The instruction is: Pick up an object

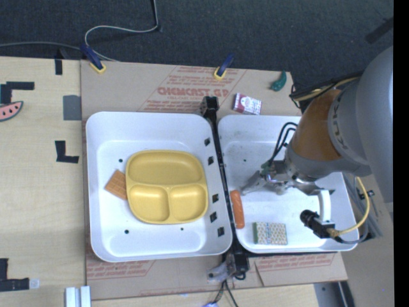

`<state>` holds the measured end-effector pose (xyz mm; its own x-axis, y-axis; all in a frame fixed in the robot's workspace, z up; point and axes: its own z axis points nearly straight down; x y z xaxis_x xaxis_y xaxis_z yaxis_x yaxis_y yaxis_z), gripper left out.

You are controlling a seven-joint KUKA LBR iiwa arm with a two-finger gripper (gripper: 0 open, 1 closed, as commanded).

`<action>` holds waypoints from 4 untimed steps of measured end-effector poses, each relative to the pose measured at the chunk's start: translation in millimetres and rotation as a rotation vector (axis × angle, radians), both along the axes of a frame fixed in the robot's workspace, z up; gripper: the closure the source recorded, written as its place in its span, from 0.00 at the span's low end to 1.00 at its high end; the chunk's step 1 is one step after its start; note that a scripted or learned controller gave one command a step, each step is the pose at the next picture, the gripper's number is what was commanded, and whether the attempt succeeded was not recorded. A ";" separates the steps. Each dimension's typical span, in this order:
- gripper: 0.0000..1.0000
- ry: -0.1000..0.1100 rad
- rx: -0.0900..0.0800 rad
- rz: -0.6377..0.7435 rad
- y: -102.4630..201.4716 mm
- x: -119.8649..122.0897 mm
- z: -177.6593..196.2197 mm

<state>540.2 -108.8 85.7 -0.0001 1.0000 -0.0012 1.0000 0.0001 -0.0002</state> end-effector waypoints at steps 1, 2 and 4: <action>1.00 -0.003 -0.003 -0.001 -1.0 0.6 9.9; 0.00 -0.003 -0.003 -0.001 -1.0 0.5 9.8; 0.00 -0.002 -0.002 0.000 -0.4 0.3 18.9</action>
<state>540.6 -109.2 104.6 0.0000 1.0000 -0.0032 1.0000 0.0000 0.0017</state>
